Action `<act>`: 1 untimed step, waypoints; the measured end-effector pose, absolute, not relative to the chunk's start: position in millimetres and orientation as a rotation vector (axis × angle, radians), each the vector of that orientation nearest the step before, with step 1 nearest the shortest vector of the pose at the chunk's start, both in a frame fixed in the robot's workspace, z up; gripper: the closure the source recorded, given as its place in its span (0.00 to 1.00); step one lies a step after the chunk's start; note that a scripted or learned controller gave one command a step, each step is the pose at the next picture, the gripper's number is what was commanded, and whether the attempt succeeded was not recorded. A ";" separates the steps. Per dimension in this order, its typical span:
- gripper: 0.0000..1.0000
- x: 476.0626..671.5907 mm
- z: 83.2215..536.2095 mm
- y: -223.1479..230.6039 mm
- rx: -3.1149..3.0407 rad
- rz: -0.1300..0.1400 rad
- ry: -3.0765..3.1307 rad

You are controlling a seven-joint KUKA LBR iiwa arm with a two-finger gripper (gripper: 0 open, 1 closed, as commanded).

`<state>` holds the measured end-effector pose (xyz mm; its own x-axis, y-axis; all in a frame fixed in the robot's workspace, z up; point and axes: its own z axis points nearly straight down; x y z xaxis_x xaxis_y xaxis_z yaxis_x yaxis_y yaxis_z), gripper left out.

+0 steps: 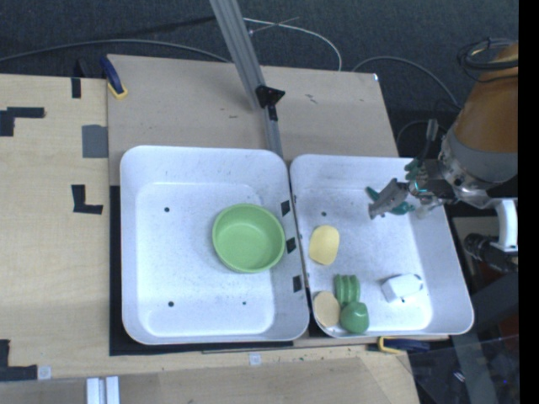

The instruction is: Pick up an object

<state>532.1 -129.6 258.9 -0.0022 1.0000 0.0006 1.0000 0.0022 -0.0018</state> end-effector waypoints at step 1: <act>0.00 532.1 258.9 -129.7 -2.218 0.001 -2.223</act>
